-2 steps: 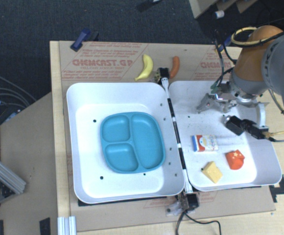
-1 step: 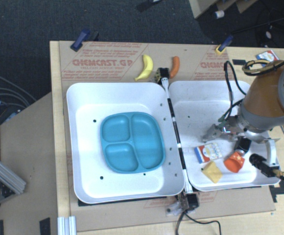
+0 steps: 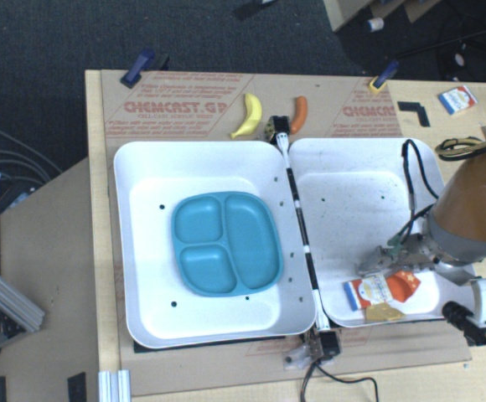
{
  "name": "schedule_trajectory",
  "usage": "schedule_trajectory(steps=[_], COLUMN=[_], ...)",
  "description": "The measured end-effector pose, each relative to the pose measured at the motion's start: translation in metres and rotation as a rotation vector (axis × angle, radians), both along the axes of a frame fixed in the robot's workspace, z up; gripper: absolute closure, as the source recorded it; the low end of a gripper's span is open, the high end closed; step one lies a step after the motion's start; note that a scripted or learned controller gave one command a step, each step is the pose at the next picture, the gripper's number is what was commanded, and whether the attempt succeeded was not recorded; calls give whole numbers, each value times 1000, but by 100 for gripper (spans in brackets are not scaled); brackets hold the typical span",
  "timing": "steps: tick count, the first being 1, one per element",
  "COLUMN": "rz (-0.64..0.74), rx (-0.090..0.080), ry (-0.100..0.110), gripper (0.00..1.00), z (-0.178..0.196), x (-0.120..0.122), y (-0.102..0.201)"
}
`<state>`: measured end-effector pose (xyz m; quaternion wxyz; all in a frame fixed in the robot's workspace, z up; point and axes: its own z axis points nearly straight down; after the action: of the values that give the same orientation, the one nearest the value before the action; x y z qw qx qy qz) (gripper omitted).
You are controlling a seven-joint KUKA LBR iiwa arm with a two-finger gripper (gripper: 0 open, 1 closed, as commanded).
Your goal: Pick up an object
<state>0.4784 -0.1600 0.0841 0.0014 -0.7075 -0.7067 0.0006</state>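
Packets and scraps, a red-and-white wrapper (image 3: 367,292), an orange piece (image 3: 404,286) and a tan piece (image 3: 383,311), lie bunched at the lower edge of the right bin (image 3: 352,182), toward the lower right of the frame. The gripper (image 3: 394,254) sits low just above that pile, arm reaching in from the right. How its tips stand I cannot tell; they blur into the clutter, and nothing is clearly lifted. My reading: the approach is done, the grasp and lift are left. A blue divided tray (image 3: 226,243) lies in the left bin (image 3: 142,182), well apart.
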Motion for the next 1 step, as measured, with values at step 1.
schedule_trajectory(steps=[1], rz=[-1], rx=[0], ry=[-2], gripper=[100], z=[10], x=[1], y=[0])
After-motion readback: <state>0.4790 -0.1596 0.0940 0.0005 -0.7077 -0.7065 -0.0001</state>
